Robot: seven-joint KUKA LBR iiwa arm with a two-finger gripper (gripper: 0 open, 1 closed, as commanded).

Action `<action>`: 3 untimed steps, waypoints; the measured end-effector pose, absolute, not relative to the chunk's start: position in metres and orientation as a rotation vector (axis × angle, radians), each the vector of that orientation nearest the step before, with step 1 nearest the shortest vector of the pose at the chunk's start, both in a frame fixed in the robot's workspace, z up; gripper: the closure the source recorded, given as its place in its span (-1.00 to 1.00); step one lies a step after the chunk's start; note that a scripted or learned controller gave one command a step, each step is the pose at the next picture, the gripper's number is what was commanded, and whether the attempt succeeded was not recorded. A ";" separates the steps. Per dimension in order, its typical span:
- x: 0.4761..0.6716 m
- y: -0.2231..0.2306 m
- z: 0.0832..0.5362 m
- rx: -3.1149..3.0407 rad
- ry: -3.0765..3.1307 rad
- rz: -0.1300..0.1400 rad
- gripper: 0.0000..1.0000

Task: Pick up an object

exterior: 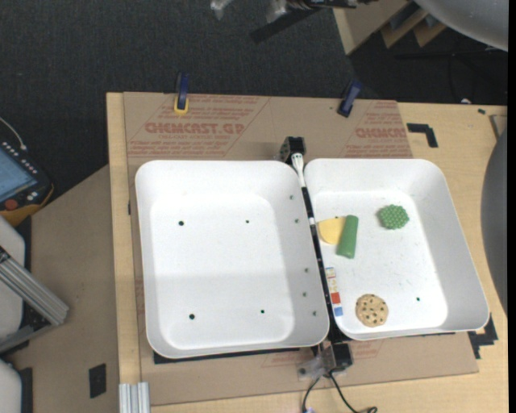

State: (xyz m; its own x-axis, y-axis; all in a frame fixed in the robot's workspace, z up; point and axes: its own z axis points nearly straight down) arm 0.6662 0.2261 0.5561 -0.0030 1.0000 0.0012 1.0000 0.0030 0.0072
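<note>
White plastic, both bins, sitting side by side on a sheet of brown cardboard [242, 121] that covers the counter [81, 242]. The left bin [161, 193] has four small dark dots on its floor. The right bin [427, 193] carries the objects. A green stick [347, 236] stands nearly upright in the picture, close to the bin's left wall, and a yellow wedge [328, 231] lies touching its left side, tucked against the divide between the bins. A round green bumpy piece [393, 217] sits apart from them, up and to the right. A tan cookie with dark chips [371, 310] lies alone near the bin's front edge. A small label with red and blue marks [334, 300] is stuck on the rim just left of the cookie. Two blue clamps [182, 93] pin the cardboard at its far edge. Part of the grey arm [476, 16] curves across the top right corner, well away from the bins; I cannot tell the state of the hand.
</note>
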 end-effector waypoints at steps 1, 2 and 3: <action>0.666 0.227 0.567 2.212 2.222 0.015 1.00; 0.666 0.227 0.567 2.213 2.221 0.014 -1.00; 0.666 0.228 0.578 2.209 2.221 0.019 1.00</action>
State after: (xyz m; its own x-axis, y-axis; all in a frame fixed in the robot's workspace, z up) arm 0.6662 0.2277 0.5776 -0.0053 1.0000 0.0023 0.9999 0.0053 0.0147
